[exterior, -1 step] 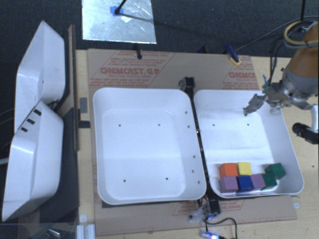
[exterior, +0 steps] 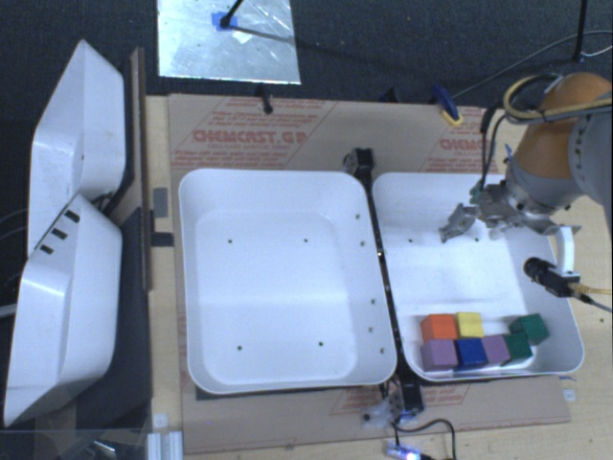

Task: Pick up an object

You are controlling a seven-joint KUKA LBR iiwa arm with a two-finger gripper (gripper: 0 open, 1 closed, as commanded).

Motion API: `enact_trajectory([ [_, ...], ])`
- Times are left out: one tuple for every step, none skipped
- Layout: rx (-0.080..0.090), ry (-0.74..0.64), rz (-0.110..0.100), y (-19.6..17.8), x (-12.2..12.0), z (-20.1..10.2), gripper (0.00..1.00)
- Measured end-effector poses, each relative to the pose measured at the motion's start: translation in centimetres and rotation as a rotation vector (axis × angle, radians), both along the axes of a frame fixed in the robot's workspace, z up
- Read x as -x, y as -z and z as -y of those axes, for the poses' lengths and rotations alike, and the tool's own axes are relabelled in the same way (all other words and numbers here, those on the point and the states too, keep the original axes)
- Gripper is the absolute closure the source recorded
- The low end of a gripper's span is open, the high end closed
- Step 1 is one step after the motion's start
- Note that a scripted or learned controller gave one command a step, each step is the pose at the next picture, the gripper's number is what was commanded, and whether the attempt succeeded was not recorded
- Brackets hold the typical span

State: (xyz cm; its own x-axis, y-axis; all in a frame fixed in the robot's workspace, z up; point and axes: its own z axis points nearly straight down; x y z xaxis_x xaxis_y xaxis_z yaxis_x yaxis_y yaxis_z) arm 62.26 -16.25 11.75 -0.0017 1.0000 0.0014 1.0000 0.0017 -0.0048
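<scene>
We're at the approach: our gripper (exterior: pixel 458 226) hangs over the right bin (exterior: pixel 412 286) near its far wall, fingers spread, nothing between them. The blocks (exterior: pixel 474 343) huddle at the near edge, well apart from it. Next, we judge, it must travel nearer, descend onto 1 block, then close.

Even, bright overhead light — white bins (exterior: pixel 278 276) near blown out, soft shadows w/ little contrast. Foil sheet (exterior: pixel 228 27) glares at top edge; slight overall blur.
</scene>
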Motion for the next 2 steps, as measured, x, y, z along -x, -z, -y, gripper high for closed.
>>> enact_trajectory([
  [0.001, 0.003, 0.001, 3.2, 8.1, -0.5, 0.0],
  [0.001, -0.003, 0.007, 3.1, 2.0, -4.5, 0.0],
])
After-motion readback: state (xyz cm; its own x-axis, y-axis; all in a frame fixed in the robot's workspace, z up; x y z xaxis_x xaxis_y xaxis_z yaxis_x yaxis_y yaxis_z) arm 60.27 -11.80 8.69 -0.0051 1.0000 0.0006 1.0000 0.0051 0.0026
